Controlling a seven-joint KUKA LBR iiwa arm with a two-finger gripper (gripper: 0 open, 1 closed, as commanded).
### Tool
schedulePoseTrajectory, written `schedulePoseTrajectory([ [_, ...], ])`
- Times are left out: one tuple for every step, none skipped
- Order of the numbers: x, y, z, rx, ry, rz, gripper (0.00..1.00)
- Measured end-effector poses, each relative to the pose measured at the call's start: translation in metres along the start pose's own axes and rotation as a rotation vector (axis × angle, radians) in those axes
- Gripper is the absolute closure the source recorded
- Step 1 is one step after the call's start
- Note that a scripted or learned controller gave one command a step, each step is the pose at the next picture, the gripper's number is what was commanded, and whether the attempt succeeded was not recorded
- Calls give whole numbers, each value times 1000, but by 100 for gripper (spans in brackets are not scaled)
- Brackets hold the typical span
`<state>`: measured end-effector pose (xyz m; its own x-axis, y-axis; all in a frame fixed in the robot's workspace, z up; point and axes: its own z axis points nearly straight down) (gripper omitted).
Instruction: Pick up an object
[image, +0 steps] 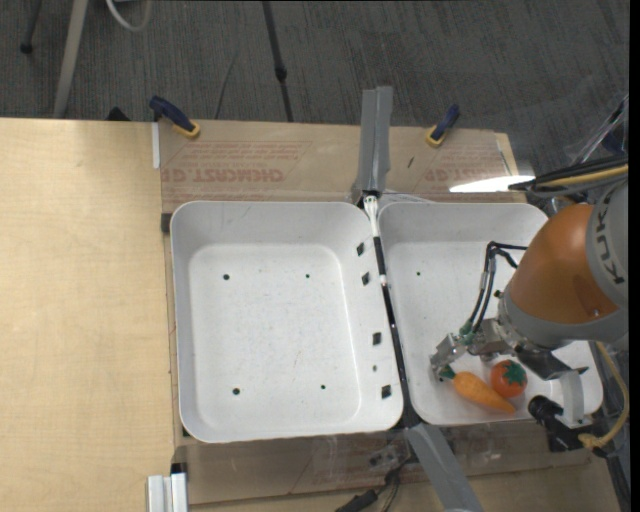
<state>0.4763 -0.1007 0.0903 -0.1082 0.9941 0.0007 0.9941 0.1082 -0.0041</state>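
While the gripper (447, 360) hovers low in the right bin (430, 250), it seems mid-approach; a carrot (480, 392) lies just beside; I cannot tell its opening; next, descend squarely.

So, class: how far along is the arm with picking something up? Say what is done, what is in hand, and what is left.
Done: the arm has reached into the right bin, and its hand sits low beside the carrot. In hand: nothing visibly; the carrot and tomato both lie on the bin floor. Left: grasp one and lift it.
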Motion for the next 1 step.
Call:
schedulePoseTrajectory([
  [-81,-8,-1,-3,-2,-183,0],
])
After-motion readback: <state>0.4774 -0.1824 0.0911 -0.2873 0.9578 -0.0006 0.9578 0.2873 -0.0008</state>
